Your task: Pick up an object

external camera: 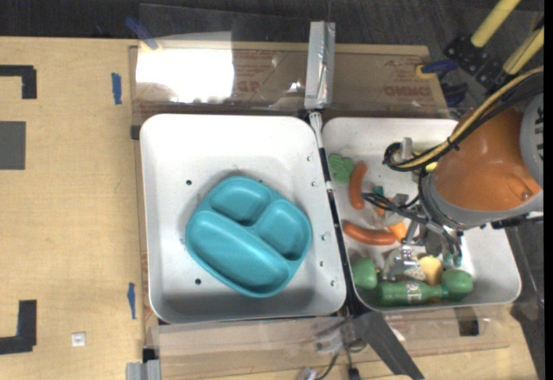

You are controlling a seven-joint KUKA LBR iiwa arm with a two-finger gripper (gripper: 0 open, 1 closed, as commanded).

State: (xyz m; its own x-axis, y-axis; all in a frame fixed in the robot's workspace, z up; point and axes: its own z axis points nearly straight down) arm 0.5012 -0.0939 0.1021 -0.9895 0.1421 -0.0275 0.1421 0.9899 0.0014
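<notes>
1. Gripper [421, 256] lowered into the right bin [505, 279], down among the clutter; released or clenched, cannot tell.
2. Poised over a small yellow piece [429, 266] just above the green dumbbell [413, 281], probably the chosen target.
3. Orange carrot-like pieces [370, 234] lying just to the left, crowding the approach.
4. Teal divided plate [250, 234] alone in the left bin [164, 197], well apart, likely the drop side.

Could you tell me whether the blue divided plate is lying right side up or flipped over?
Right side up: the blue divided plate shows its three hollow compartments facing upward.
</notes>
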